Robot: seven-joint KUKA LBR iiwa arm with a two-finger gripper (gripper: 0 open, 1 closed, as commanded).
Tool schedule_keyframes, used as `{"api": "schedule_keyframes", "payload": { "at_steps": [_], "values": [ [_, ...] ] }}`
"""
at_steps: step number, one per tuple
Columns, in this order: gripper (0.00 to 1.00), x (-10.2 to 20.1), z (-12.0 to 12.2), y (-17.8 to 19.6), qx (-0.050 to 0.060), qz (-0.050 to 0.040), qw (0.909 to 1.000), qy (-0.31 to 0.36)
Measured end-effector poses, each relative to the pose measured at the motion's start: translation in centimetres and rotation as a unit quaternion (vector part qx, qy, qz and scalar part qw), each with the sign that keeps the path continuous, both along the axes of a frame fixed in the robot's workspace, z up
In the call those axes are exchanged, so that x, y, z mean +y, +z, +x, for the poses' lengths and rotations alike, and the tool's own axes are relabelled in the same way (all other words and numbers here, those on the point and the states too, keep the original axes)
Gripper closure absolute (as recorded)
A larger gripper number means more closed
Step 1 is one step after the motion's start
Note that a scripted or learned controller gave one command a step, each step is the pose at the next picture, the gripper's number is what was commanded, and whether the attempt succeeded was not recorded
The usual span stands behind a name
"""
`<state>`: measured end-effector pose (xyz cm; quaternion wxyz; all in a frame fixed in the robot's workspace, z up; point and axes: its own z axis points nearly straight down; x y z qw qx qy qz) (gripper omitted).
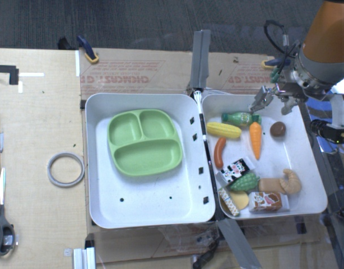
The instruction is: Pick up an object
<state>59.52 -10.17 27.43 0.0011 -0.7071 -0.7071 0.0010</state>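
The right bin [306, 150] holds several toy foods: a green bottle [241, 117], a yellow corn cob [223, 130], an orange carrot [255, 139], a brown ball [278, 129], a red chili [219, 151], a cow-print carton [235, 170], a green spiky fruit [243, 182], a tan croissant [285, 182] and a small brown box [267, 202]. My gripper [273, 104] hangs over the bin's far edge, just above and right of the green bottle. Its fingers [261, 101] are open, with nothing between them.
The left bin [99, 195] holds a green divided plate [145, 142]. A metal divider [200, 66] runs between the bins. On the bench at the left lie a tape ring [66, 168], scissors [1, 228] and a blue clamp [88, 48].
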Motion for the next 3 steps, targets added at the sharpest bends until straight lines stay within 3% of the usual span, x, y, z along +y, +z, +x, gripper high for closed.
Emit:
{"api": "schedule_keyframes", "payload": {
  "at_steps": [1,2,3],
  "values": [
    [0.0,-0.5,1.3,-3.0,0.001,-0.0005,1.0,-0.009],
    [0.0,-2.3,4.9,-17.1,-0.001,-0.0006,0.9998,0.022],
    [0.0,-2.3,-5.3,-18.3,-0.001,0.0001,0.9999,0.011]
  ]
}}
